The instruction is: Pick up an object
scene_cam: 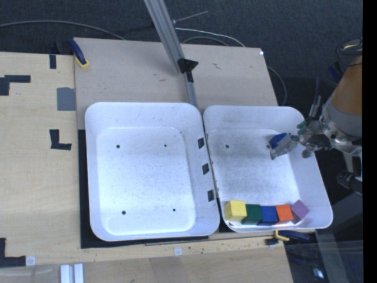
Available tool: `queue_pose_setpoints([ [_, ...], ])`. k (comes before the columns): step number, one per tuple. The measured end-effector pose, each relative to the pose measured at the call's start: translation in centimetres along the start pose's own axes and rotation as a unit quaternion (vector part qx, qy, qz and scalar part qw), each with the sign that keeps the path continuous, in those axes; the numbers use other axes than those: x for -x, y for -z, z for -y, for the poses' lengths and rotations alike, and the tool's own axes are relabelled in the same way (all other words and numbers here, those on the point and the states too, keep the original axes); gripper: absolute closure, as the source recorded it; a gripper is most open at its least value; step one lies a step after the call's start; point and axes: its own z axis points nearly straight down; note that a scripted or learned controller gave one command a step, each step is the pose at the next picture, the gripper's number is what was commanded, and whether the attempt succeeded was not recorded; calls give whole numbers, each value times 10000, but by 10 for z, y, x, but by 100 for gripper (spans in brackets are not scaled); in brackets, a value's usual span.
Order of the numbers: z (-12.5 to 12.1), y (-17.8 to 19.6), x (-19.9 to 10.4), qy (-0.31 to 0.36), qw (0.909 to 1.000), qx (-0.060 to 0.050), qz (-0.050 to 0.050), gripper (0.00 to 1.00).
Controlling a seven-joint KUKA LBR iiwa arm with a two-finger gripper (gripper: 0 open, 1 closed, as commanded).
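The counter (171, 69), a pale board on a dark floor, is seen to carry two shallow white bins side by side, with dark tape marks on the wood at the left and an aluminium pole (165, 25) slanting in from the far side. The left bin (97, 158) is speckled on its floor. The right bin (312, 175) is where the objects are kept: a row of small blocks is lined up against its near wall, probably pushed there by the slope of the bin, with a yellow block (236, 209) at the left, then a green block (253, 213), a blue block (269, 214), an orange block (284, 212) and a purple block (300, 208) at the right, each touching the next. The arm (347, 99) is reached in from the right, and the claw (281, 146) is held over the far right part of that bin, well apart from the row. A small blue object (277, 140) is seen at the claw's tip; whether it is clamped cannot be told, and the state of the claw cannot be told either.
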Motion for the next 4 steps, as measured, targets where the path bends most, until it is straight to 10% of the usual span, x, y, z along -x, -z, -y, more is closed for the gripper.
queue_pose_setpoints([
  [1, 30, 32, -47, 15, 10000, 4, -10, 0],
  [3, -58, -140, 30, -4, 10000, -14, 6, 0],
  [4, -151, -136, 31, -3, 10000, -74, -8, 0],
])
